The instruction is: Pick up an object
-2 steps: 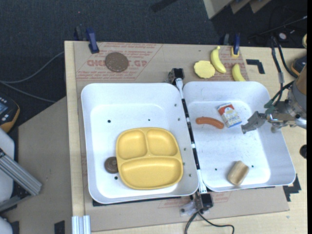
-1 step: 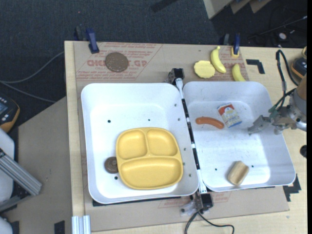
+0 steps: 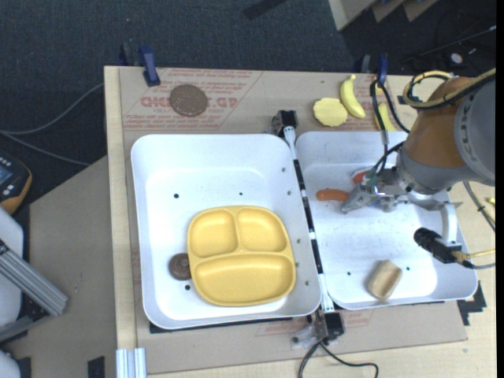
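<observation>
Bench: brown board (image 3: 236,93) over dark carpet, bearing two white bins side by side.
Gripper (image 3: 358,198): low in the right bin (image 3: 346,242), pointing left; how far it is parted cannot be told, and nothing is seen held.
Orange piece (image 3: 331,194): small and long, on the right bin's floor just left of the gripper tip.
Tan block (image 3: 383,279): near the right bin's front wall, well apart from the gripper.
Yellow tray (image 3: 239,254): three compartments, in the left bin (image 3: 157,211).
Brown disc (image 3: 179,267): tucked at the tray's left edge.
Banana (image 3: 352,97): on the board behind the right bin, beside a yellow lump (image 3: 330,112).
Brown round (image 3: 187,99): on the board behind the left bin.
</observation>
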